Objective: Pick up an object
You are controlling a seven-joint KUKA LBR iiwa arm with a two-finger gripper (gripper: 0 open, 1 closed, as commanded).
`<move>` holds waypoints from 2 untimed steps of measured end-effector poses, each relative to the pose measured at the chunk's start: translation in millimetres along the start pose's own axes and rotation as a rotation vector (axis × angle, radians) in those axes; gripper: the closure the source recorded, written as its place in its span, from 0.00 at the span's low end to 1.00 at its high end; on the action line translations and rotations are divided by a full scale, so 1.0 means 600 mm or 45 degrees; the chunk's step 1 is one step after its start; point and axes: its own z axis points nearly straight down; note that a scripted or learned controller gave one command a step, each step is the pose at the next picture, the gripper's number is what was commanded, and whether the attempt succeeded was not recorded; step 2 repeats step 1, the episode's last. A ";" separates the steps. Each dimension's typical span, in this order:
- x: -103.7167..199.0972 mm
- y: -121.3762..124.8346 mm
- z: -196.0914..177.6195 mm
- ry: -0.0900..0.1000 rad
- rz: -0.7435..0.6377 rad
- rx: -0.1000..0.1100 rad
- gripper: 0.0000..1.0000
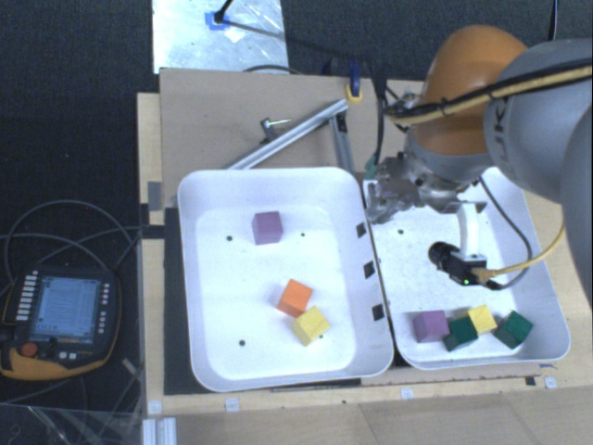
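White, smooth plastic, both bins are shallow with rounded corners. In the left bin [208, 248] I see a matte purple cube [267, 227] toward the far edge, with open floor around it. An orange cube [295, 297] and a yellow cube [311, 325] touch near the middle. Four more blocks [471, 326] crowd the right bin's [547, 327] near edge. The gripper [378, 204] hangs over that bin's far left corner, by the shared rims. I cannot tell if it is open or closed.
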 end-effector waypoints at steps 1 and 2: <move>0.095 -0.033 0.013 0.000 -0.002 0.001 1.00; 0.095 -0.033 0.013 0.000 -0.002 0.001 1.00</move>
